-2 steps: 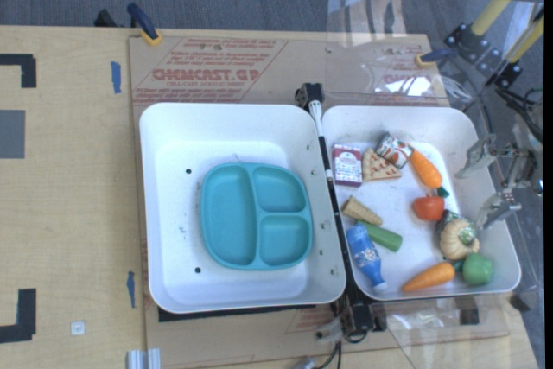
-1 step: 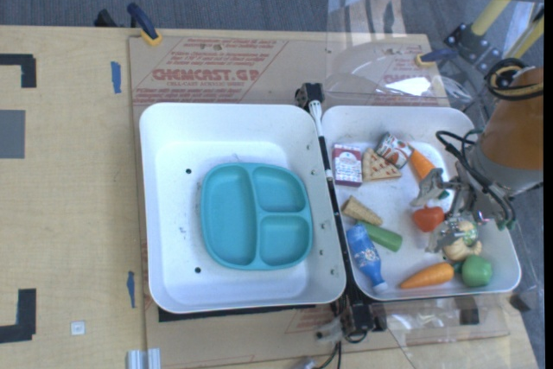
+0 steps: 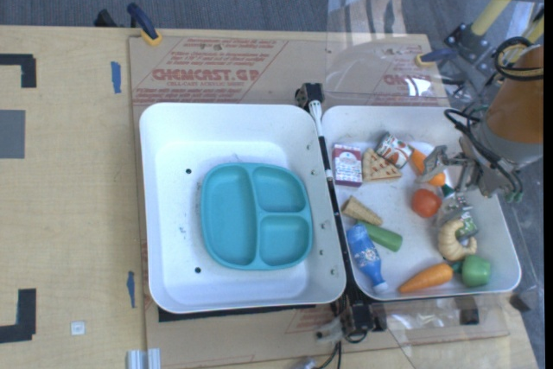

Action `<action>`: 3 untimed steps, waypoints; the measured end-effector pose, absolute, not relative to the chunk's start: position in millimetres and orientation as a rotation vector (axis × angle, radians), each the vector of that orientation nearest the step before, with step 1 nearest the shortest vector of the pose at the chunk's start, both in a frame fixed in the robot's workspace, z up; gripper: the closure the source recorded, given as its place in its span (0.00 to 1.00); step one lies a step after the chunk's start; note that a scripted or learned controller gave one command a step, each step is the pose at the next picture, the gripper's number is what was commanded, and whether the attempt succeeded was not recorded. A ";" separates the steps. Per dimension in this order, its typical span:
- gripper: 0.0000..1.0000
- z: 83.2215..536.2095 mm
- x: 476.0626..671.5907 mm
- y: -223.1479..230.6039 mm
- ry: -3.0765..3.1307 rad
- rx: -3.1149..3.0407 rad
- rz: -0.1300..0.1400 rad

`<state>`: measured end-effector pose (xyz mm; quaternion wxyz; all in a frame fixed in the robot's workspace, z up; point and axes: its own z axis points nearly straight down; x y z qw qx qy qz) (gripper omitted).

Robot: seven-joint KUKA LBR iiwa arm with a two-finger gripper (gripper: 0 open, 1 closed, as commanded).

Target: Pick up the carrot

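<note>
Nearest the camera, the carrot (image 3: 426, 276) lies along the front edge of the right bin (image 3: 510, 229), its thick end touching a green ball (image 3: 475, 270) and a croissant (image 3: 453, 239) just behind it. Over the bin's rear right part hangs the gripper (image 3: 455, 177), beside a tomato (image 3: 424, 202); how wide it stands I cannot tell. Crowding is the risk, I judge: a descent slightly off could close on the ball or shove the carrot against the wall.
</note>
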<state>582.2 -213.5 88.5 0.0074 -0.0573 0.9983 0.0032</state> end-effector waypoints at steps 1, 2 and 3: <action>1.00 99.5 585.8 -215.8 3.111 -0.177 0.000; 1.00 88.6 670.0 -219.6 3.066 -0.615 -0.003; 1.00 180.2 655.5 -168.7 3.087 -0.495 -0.001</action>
